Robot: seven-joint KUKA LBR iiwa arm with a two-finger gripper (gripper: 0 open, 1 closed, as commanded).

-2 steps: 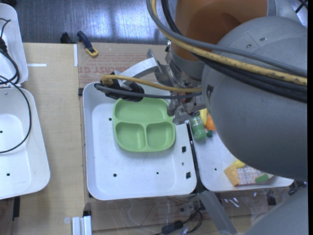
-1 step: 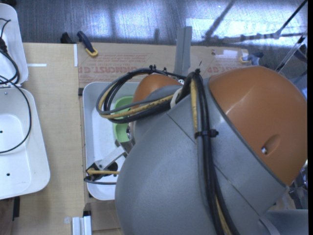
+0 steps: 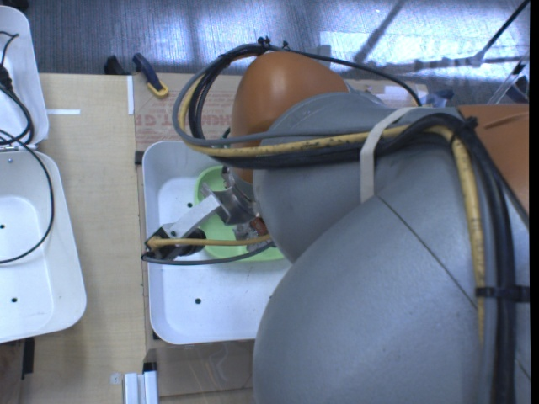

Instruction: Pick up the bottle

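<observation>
Grey robot arm (image 3: 396, 268): smooth, matt, rounded metal casing across the right and centre of the camera view, reaching over the right bin.
Orange band (image 3: 278, 91): glossy dome-shaped section above the wrist, looped by black and yellow cables (image 3: 337, 140) that a pale strap holds to the casing.
Pale wooden bench (image 3: 93, 133): flat, light grain, carrying both bins side by side.
Shallow white plastic bin on the left (image 3: 34, 297): rounded corners, small dark holes in its floor, thin black cable (image 3: 52, 202) curving over it.
Shallow white plastic bin on the right (image 3: 194, 314): same shape, partly under the arm.
Brown cardboard sheet (image 3: 168, 114): flat behind the right bin; red printed letters, too cropped and turned to read.
Pale green rounded plastic thing (image 3: 210, 185): smooth, curved rim, in the far half of the right bin, just under the gripper and mostly hidden by the arm; no label visible; cannot tell for certain that it is the bottle.
Gripper (image 3: 240, 217): metal, low over the green thing; cannot tell whether spread or pressed together.
Small blue and yellow tool (image 3: 150, 74): at the bench's far edge.
</observation>
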